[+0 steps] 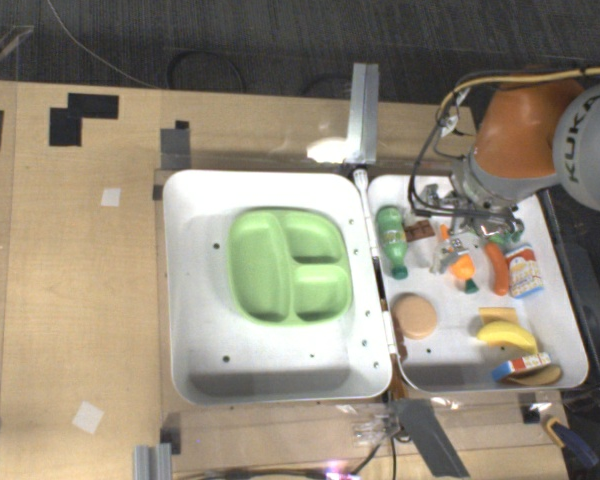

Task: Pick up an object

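My gripper [458, 246] hangs low over the middle of the right bin [570, 313], under the orange wrist band. Directly below and touching or nearly touching it lies a small orange carrot-like piece [464, 269]. A red sausage-shaped piece [497, 267] and a small red-and-white carton [524, 272] lie just to its right. To its left stands a green bottle [390, 238] on its side, with a small brown block [418, 232] beside it. Nothing is visibly lifted.
Nearer the front of the right bin lie a round tan disc [416, 316], a banana [506, 334] and a blue-and-brown item [525, 370]. The left bin [195, 298] holds a green divided plate [288, 265]. A metal post [363, 118] rises behind the bins' shared wall.
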{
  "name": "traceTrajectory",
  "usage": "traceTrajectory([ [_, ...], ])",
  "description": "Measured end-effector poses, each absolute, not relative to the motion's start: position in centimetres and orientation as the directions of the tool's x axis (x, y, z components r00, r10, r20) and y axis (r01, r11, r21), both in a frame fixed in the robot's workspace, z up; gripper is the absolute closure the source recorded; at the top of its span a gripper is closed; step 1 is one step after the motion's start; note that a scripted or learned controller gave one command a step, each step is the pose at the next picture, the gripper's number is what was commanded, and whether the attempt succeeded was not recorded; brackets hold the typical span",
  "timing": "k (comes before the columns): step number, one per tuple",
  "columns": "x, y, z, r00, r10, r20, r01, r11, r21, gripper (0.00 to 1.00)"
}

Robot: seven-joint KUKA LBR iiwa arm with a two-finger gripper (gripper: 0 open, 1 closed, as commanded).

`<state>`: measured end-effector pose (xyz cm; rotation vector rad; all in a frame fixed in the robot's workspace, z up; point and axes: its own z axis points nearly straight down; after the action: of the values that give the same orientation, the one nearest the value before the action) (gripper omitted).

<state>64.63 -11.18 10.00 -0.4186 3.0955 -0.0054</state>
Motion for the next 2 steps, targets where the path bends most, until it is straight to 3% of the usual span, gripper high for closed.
traceTrajectory([
  [1,65.2,-8.6,9.8,-0.976,-0.217,-0.028,-0.216,0.976,-0.010,0.00],
  [2,61.9,-10.2,9.8,-0.978,-0.207,-0.033,-0.207,0.978,-0.008,0.00],
])
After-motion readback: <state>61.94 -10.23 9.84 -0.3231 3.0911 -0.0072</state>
